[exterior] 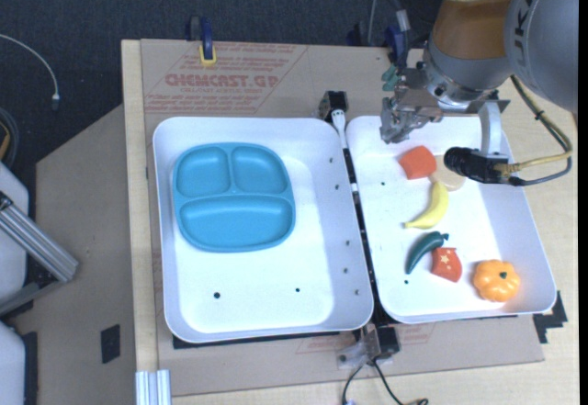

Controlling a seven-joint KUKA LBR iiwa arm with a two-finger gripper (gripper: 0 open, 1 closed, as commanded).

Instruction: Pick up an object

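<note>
arm: reaching in from right | jaws (397, 129): pointing down, state unclear

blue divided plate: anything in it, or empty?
Empty. The blue divided plate in the left bin shows three bare compartments; the toy food lies in the right bin.

Plate (234, 196) in left bin (184, 302)

You cannot tell how the gripper (401, 123) at the far edge of the right bin (528, 238) stands: its fingertips blur into one grey mass. The arm (501, 4) runs out past the top and right edges of the picture. A pale round object (449, 179) sits half hidden behind the banana (431, 208), too small to name. The printing on the brown board (220, 73) beyond the left bin (266, 298) is too faint to read fully.
</note>
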